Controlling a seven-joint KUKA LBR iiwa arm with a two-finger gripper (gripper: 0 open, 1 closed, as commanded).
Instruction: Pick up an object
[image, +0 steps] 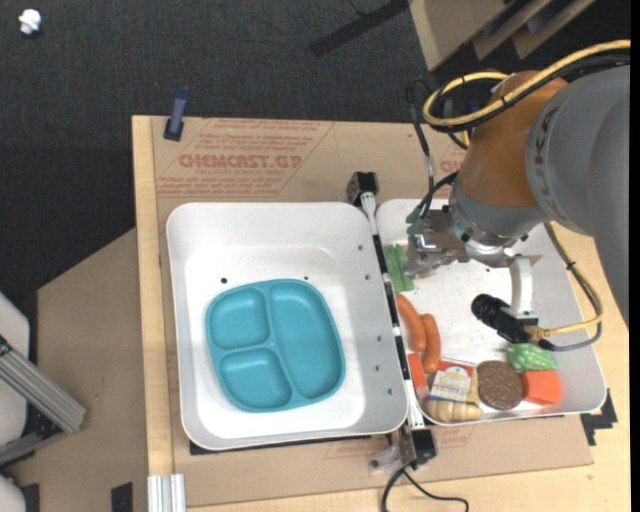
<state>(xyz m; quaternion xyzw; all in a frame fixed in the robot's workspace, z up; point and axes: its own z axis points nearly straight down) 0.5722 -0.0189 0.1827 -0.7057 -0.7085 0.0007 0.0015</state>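
Observation:
My gripper (428, 256) hangs low over the upper left part of the right bin (585, 330), close to the wall between the bins. A green object (397, 270) lies against that wall just left of the gripper, partly hidden by it. Below it lie two orange sausage-shaped pieces (421, 330). Along the near edge of the bin sit a small printed packet (451, 380), a pale lumpy item (451, 408), a brown round disc (498, 385), an orange block (543, 387) and a green bumpy piece (529, 357).
The left bin (190, 240) holds a teal divided plate (275, 343). The grey and orange arm (520, 150) covers the upper right of the right bin. A small blue item (177, 114) lies on the cardboard's far left corner.

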